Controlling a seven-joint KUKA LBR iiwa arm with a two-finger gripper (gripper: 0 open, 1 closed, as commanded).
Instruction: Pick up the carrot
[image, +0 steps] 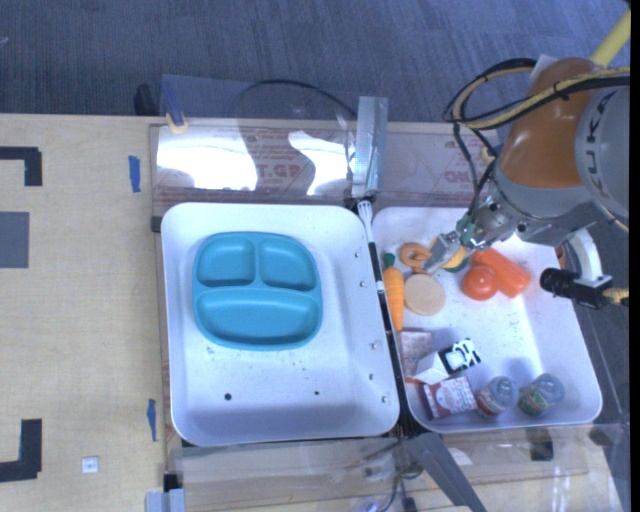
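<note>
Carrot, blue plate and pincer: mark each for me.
carrot (394, 299), camera view, middle of its orange body
blue plate (258, 289), camera view, central divider ridge
pincer (447, 248), camera view, midway between its fingertips

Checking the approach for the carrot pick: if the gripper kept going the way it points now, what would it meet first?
Probably the small orange ring-shaped item just beyond the gripper, not the carrot; depth is unclear.
</note>
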